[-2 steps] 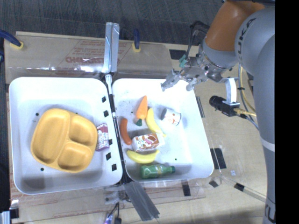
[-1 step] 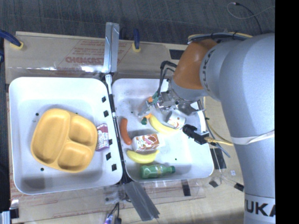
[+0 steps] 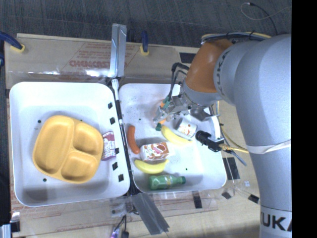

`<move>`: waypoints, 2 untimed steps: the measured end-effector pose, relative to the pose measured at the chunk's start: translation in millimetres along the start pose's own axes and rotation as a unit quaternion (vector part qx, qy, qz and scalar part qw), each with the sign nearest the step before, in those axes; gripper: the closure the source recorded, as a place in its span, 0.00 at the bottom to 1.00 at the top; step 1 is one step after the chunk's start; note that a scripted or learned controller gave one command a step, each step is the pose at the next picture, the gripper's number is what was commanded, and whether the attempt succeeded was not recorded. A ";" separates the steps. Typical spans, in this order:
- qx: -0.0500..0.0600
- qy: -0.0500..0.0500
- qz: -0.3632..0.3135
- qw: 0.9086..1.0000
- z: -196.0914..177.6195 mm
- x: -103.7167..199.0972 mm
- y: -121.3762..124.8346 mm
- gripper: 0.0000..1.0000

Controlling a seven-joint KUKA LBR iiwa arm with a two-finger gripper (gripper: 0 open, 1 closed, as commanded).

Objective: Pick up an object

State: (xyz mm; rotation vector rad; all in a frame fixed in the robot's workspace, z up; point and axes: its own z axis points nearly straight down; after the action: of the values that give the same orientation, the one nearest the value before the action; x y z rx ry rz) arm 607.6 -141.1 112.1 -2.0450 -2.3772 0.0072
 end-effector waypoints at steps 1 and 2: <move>-0.003 -0.001 -0.008 1.000 -114.1 31.6 46.1 1.00; -0.003 -0.001 -0.008 1.000 -113.8 31.6 46.0 0.00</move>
State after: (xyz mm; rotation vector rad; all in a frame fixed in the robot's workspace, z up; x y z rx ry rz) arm 649.2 -103.0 225.6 -2.0284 -2.3975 0.0013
